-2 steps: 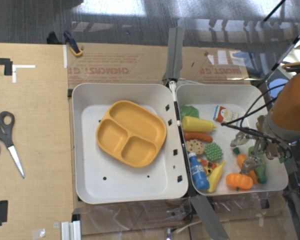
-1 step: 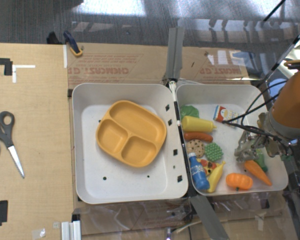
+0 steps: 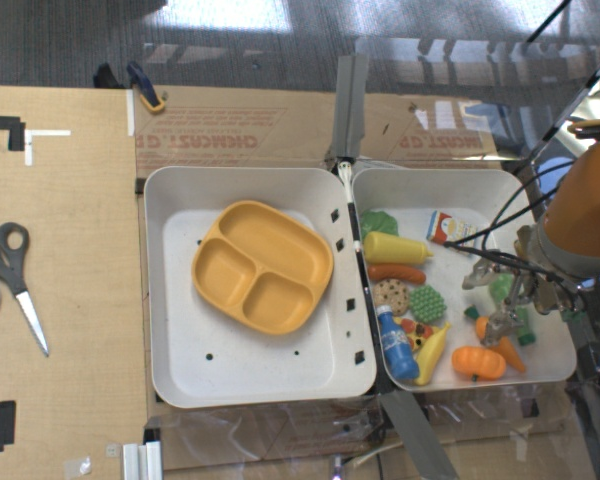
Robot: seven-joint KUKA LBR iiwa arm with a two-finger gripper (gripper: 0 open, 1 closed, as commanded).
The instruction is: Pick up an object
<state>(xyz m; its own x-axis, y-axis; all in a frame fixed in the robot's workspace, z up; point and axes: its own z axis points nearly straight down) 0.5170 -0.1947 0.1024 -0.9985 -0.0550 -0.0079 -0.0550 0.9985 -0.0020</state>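
My gripper (image 3: 498, 320) hangs low over the right side of the right bin (image 3: 460, 183), just above an orange pumpkin-like toy (image 3: 477, 364) and a carrot (image 3: 513, 356). A green toy (image 3: 500, 287) lies right beside the gripper, partly hidden by it. Further left in this bin are a yellow bottle (image 3: 394, 246), a red sausage (image 3: 395, 273), a cookie (image 3: 390, 294), a round green piece (image 3: 427, 304), a blue bottle (image 3: 396, 345), a banana (image 3: 433, 352) and a white carton (image 3: 447, 228). Nothing is seen lifted.
The left bin (image 3: 170, 368) holds a yellow divided plate (image 3: 263, 266). Scissors (image 3: 16, 280) lie on the bench at far left. A blue and yellow clamp (image 3: 145, 87) sits behind the bins. Cables run from the arm across the right bin's far corner.
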